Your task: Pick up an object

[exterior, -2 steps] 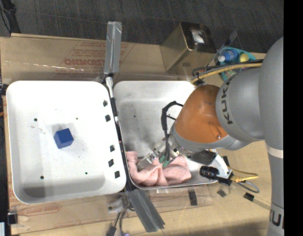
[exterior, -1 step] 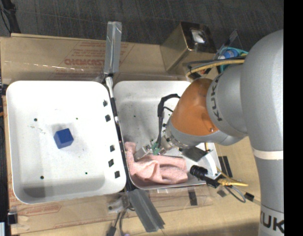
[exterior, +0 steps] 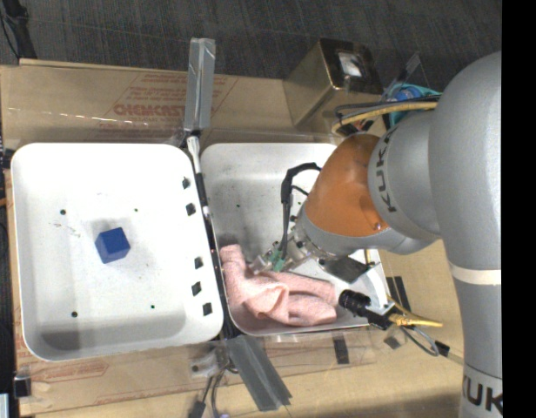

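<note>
My pincer point(exterior: 277, 261) down at cloth point(exterior: 277, 293), right bin point(exterior: 251, 168); fingers' state I cannot tell. Risk: limp fabric slips free on lift, thin pinch.

Both bins were white: the left bin point(exterior: 42, 233) carried a solid blue cube point(exterior: 113, 244), the right bin point(exterior: 242, 177) a plain pale pink cloth point(exterior: 277, 294) (no print on it). The arm point(exterior: 442, 164) was grey with an orange band point(exterior: 342, 194). The cardboard point(exterior: 94, 103) was brown with red lettering.
</note>
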Robot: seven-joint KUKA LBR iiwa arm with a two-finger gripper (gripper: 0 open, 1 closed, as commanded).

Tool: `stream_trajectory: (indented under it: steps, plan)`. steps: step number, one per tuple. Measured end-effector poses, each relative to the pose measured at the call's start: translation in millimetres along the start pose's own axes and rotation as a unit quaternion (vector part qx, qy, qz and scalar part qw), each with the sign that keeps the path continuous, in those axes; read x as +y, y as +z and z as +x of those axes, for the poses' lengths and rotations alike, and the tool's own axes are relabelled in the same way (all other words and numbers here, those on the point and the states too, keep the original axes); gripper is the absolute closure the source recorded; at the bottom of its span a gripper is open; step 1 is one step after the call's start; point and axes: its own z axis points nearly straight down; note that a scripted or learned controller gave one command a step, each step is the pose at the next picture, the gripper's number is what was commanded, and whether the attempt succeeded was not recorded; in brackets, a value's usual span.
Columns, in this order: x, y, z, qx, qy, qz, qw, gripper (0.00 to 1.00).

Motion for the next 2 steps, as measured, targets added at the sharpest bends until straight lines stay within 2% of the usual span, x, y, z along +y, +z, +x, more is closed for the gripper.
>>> stream_trajectory:
  steps: [1, 2]
  plan:
    - [-0.2, -0.1, -0.4, 0.0, 0.0, 0.0, 1.0, 0.0]
    - [0.7, -9.8, -0.2, 0.0, -0.002, 0.0, 1.0, 1.0]
